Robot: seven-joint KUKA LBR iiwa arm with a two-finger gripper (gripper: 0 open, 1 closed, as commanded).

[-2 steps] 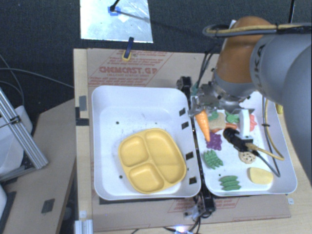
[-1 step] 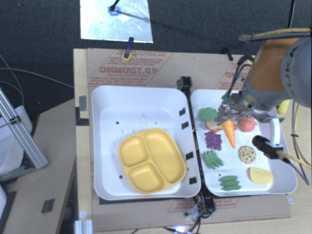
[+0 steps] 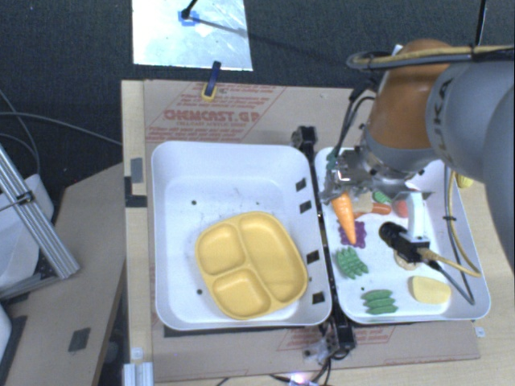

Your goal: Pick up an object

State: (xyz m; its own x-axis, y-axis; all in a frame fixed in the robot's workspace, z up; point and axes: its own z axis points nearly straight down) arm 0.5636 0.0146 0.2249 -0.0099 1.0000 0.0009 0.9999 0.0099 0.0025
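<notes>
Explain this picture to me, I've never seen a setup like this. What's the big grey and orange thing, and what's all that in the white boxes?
One camera, fixed overhead, looks down at a slant. The grey and orange thing is a robot arm reaching in from the right. Its hand hangs over the right bin, close to the top of a toy carrot. That bin also has purple grapes, two green vegetables and a pale yellow piece. The left bin has a yellow divided plate. I can't tell that the hand holds anything.
</notes>
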